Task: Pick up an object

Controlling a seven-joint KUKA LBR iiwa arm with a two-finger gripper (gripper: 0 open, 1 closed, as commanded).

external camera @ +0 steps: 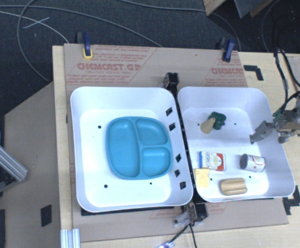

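at the right edge of the frame your claw (266, 132) hangs over the right bin's (281, 177) rim, grip state unclear; the small can (252, 163) lies just below-left, long axis running left-right.

The arm's gripper (273, 130) hangs low at the right edge.

Right bin (258, 99), contents: (1) small brush-like item w/ tan handle and dark green head (213, 122), lying flat, upper-middle of bin floor. (2) small white carton w/ red and blue print (212, 161), flat, lower left of floor. (3) yellow block (202, 178), touching carton's lower left corner, at bin's left wall. (4) tan bread-roll shape (233, 186), lying lengthwise near front rim. (5) small white can, dark end (252, 163), on its side, right of carton.
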